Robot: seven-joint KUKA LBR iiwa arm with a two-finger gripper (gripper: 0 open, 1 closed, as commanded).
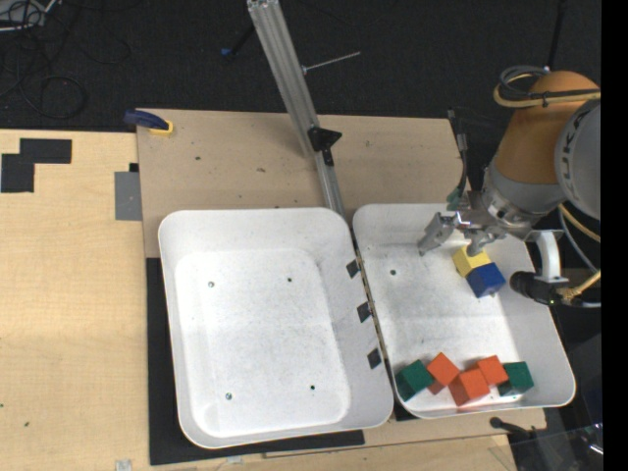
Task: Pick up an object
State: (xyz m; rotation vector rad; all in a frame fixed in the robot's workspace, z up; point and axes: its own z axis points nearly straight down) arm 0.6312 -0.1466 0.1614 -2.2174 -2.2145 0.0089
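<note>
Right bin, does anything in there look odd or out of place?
Nothing looks spilled or damaged. All the blocks sit in the right bin: a yellow block and a blue block touching beside the gripper, and orange and green blocks jumbled at tilted angles against the near rim.

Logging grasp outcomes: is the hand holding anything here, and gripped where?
Cannot be told. The hand hangs in the right bin, right by the yellow block and blue block; no block is visibly gripped.
</note>
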